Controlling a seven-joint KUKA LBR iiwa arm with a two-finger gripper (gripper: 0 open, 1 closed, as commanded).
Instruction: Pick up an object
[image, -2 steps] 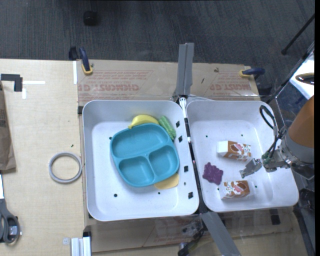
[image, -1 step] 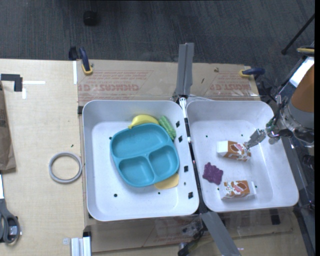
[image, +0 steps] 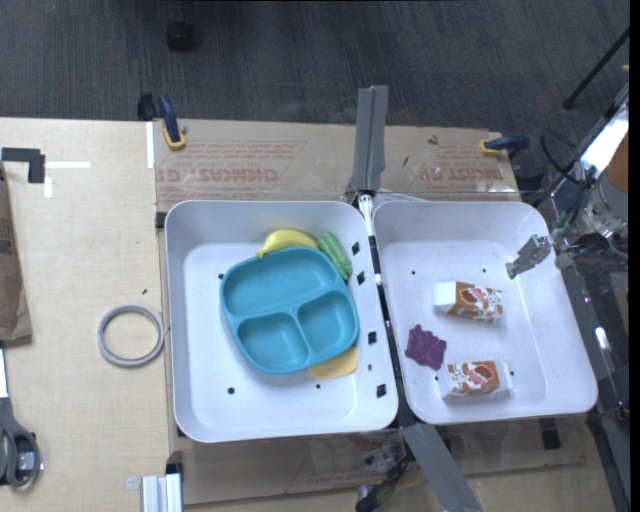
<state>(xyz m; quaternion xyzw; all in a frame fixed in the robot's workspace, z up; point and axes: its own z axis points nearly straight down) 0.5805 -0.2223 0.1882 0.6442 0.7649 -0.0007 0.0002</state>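
Gripper (image: 527, 255), state unclear, hovers over right bin (image: 560, 400) holding 2 cartons (image: 468, 300).

Left bin (image: 190, 330): divided tray (image: 288, 310) in the middle.
Right bin (image: 480, 235): two cartons, far carton (image: 468, 300) behind near carton (image: 477, 378); grape cluster (image: 425, 346) left of both.

The end effector (image: 527, 256) hangs low, reaching in from the right.

A: What's hidden for you?
B: The tray (image: 289, 309) covers most of the yellow thing (image: 288, 240) and green thing (image: 337, 254). Scissors (image: 17, 450) are cut off left, and your gripper's (image: 527, 256) fingers are too small to read.
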